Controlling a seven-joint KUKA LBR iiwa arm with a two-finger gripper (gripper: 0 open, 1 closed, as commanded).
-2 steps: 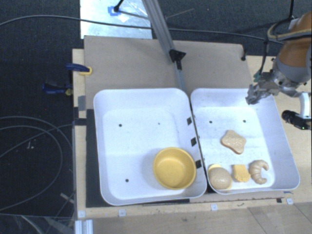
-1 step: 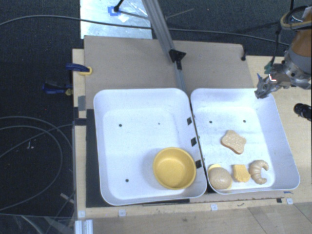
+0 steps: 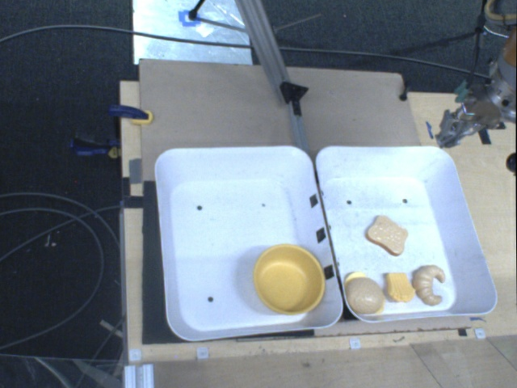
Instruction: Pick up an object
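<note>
We logged two white bins side by side on the desk [image 3: 210,103]. The left bin [image 3: 202,176] carried a yellow bowl [image 3: 288,278], upright, near its front right corner. The right bin [image 3: 436,184] carried four food-shaped pieces toward its front: a tan toast slice [image 3: 387,234] near the middle, and along the front wall a row of a round bread roll [image 3: 364,294], a small yellow wedge [image 3: 397,287] and a croissant [image 3: 429,284]. The roll and wedge lay just beside each other; the toast sat apart from the row.

We saw the gripper [image 3: 452,132] at the far right, beyond the rear right corner of the right bin, well apart from every piece. Whether the jaws were open or closed we could not tell. Nothing showed between them.
</note>
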